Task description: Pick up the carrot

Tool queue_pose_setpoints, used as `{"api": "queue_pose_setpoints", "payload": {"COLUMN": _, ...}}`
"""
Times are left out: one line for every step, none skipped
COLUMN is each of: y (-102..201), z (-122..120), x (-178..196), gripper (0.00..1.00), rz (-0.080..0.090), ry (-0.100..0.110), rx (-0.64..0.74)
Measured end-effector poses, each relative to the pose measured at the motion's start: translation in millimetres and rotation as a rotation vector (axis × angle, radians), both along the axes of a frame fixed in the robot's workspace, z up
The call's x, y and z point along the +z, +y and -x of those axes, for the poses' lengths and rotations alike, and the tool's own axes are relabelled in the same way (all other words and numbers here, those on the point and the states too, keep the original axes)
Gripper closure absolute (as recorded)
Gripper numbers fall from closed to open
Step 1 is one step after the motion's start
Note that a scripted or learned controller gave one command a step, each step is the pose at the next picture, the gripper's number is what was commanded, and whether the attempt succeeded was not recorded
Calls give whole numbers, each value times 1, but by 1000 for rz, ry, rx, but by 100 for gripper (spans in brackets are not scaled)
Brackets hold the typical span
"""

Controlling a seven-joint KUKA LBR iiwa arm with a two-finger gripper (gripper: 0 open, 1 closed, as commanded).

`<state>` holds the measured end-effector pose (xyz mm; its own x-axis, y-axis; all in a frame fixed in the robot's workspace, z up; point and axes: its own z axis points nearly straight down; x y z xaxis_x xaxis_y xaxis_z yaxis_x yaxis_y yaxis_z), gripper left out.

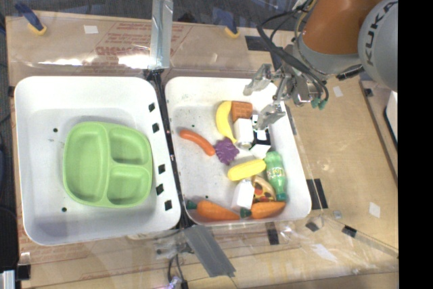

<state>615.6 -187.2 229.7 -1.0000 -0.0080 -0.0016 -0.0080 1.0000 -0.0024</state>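
A: Camera view first. Where's the carrot (215,211)?

B: Lying along the near wall of the right bin (177,145), by its near-left corner. A second carrot (268,209) lies just right of it, past a white block (243,194).

A: And the gripper (271,97)?

B: Over the bin's far-right corner, above the bread (241,110) and a banana (224,120). Fingers spread, nothing between them.

A: The left bin (27,145)?

B: It holds a green plate (107,164).

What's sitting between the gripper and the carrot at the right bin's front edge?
In the camera view, the gripper hovers over the bin's far right corner. Toward the carrot lie a banana, purple grapes and a second yellow piece.
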Motion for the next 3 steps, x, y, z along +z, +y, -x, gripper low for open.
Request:
{"api": "queue_pose_setpoints", "payload": {"y": 9, "z": 79, "x": -123, "gripper": 0, "rz": 1, "ry": -11, "rx": 150}}
{"api": "queue_pose_setpoints", "payload": {"y": 43, "z": 128, "x": -134, "gripper": 0, "rz": 0, "ry": -12, "rx": 175}}
{"api": "queue_pose_setpoints", "payload": {"y": 82, "z": 122, "x": -134, "gripper": 0, "rz": 8, "ry": -13, "rx": 688}}
